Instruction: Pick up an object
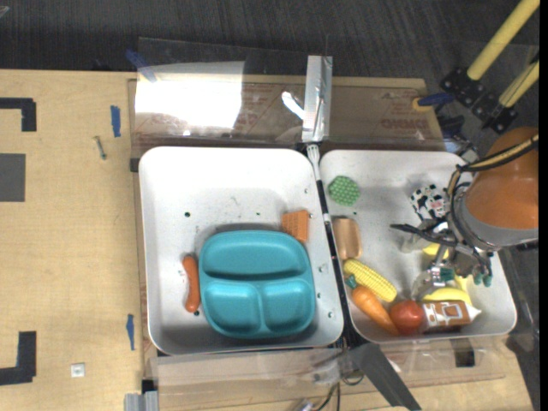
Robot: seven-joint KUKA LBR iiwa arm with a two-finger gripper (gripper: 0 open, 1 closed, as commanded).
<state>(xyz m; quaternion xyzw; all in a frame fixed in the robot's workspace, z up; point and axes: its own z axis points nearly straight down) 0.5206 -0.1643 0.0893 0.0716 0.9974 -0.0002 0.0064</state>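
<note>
Hovering low over the right bin with the gripper just above the yellow carton at the near right, jaws too blurry to judge, and needing a slow, straight drop beside the tomato.

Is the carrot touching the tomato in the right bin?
Touching. The camera view shows the carrot's lower end butting against the tomato, no white bin floor between them.
</note>
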